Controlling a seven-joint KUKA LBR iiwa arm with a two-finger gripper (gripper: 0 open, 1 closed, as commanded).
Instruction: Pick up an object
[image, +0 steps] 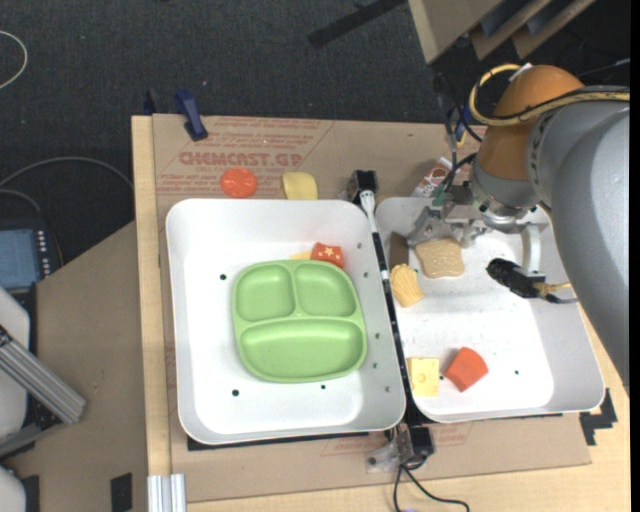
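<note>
Waiting pieces: yellow block (424, 375) and orange chunk (465, 368), right of the green plate (298, 320), loose.
Your target, likely: tan slice (440, 259), farther right of the plate, just beneath the gripper (448, 231).
Pincer: seemingly poised to descend; clenched or released, you cannot tell.

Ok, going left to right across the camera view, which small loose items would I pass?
orange round piece → pale yellow piece → red star block → corn cob → orange block. Left out, since they overlap others sideways: green plate, yellow block, bread slice.
</note>
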